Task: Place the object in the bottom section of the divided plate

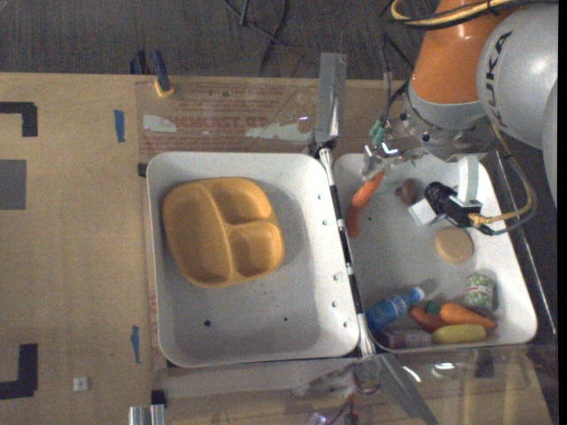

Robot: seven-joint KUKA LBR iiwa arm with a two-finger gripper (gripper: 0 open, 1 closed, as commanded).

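A yellow-orange divided plate (182, 237) lies in the left bin (266, 317), towards its upper left. It has one long section on the left and two smaller ones on the right. My gripper (382, 155) is over the upper left corner of the right bin (514, 273). It is shut on the top end of a small orange carrot (365, 189). The carrot hangs slanting down to the left, raised off the bin floor, with its shadow beneath it by the bin's left wall.
On the right bin's floor are a small brown lump (407, 190), a tan round disc (454, 246), a blue bottle (396, 306), a patterned green can (479, 290), a second carrot (467, 315) and a yellow piece (459, 333). A metal bar (330, 96) stands between the bins at the back.
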